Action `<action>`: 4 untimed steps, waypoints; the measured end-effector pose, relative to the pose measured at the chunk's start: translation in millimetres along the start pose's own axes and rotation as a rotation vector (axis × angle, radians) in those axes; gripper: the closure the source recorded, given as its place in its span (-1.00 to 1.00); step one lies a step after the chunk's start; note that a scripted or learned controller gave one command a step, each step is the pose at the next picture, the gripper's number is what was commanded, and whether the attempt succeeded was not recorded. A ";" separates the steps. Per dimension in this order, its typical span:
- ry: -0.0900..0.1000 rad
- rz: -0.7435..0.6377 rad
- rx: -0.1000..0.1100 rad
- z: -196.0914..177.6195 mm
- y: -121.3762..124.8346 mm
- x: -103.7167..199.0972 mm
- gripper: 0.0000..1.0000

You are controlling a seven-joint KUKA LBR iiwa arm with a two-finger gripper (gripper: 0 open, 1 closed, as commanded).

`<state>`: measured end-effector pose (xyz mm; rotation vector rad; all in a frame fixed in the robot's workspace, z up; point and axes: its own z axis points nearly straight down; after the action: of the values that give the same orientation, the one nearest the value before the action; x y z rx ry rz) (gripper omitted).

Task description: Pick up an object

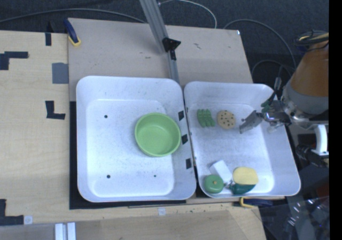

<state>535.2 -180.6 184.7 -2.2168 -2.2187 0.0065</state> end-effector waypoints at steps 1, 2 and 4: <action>0.001 -0.001 0.001 62.1 0.4 8.4 -1.00; 0.000 -0.002 -0.003 48.7 1.6 8.4 1.00; -0.003 0.000 -0.011 -57.5 14.5 10.7 1.00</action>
<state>550.1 -169.9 242.1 -2.2233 -2.2259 -0.0024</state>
